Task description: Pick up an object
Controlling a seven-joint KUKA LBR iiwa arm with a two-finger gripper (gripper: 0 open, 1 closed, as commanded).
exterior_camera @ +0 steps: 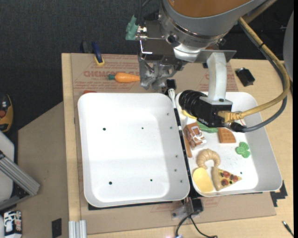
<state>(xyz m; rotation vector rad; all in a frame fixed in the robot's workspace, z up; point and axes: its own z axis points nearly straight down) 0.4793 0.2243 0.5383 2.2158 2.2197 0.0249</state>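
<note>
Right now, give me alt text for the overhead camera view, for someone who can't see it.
A grey robot arm reaches over the right white bin, which holds toy food: a croissant, pizza slice and waffle. A toy carrot lies on the bench behind the left bin.

Chunky grey arm [200, 21] with an orange band [205, 5], white bracket [217, 76], black cylinder [198, 106], tan cable [265, 100].

Cardboard sheet [70, 121] lies under the left bin [128, 148]. Beyond the bin's far edge, on the cardboard: toy carrot [125, 77]; blue-and-yellow clamp [98, 53] farther left. Aluminium rail [18, 174] left of the cardboard.
</note>
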